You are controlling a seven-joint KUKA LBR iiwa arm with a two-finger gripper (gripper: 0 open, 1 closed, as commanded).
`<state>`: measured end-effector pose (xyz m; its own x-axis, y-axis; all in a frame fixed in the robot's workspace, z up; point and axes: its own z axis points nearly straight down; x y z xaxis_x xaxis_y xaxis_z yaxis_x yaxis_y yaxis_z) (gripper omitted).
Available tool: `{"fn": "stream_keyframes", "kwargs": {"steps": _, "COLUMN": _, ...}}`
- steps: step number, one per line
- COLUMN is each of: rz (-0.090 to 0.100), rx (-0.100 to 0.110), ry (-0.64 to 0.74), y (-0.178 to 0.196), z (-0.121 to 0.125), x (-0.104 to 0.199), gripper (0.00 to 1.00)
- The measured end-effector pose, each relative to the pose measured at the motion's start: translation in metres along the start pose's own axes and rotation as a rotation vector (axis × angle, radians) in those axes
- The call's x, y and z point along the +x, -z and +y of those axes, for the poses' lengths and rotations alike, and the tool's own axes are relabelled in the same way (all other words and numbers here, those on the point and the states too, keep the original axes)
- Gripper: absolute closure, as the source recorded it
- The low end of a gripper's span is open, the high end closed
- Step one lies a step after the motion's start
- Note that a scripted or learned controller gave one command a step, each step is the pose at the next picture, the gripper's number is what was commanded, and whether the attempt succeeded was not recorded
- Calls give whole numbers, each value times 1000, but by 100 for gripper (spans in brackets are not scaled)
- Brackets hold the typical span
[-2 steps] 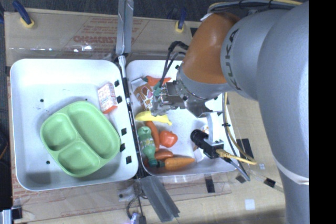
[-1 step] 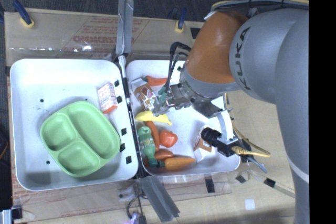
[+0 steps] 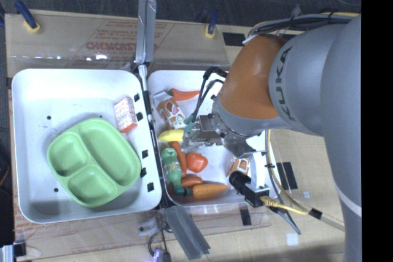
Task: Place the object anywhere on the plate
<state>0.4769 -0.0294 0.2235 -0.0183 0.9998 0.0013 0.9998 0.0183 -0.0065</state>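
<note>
Two bins: plate [image 3: 93,161] in left one; gripper [image 3: 195,132] low over right bin's toy food [image 3: 195,162], grip state indeterminable.

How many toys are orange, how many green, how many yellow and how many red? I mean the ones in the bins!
Orange: 3, a carrot, one at the back and one by the bottle
Green: 2, the plate and the bottle
Yellow: 1, a banana
Red: 1, a tomato
Total: 7
</note>
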Motion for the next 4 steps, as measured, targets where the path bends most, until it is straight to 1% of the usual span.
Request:
{"fn": "stream_keyframes", "kwargs": {"steps": 1, "rz": 0, "rx": -1, "ry": 142, "y": -33, "z": 8, "x": -26, "gripper": 100}}
{"fn": "stream_keyframes", "kwargs": {"steps": 2, "rz": 1, "rx": 0, "ry": 166, "y": -33, "z": 2, "x": -60, "gripper": 100}}
{"fn": "stream_keyframes", "kwargs": {"steps": 3, "rz": 0, "rx": -2, "ry": 255, "y": -58, "z": -2, "x": -96, "gripper": 100}}
{"fn": "stream_keyframes", "kwargs": {"steps": 4, "rz": -2, "rx": -5, "ry": 132, "y": -20, "z": -2, "x": -113, "gripper": 100}}
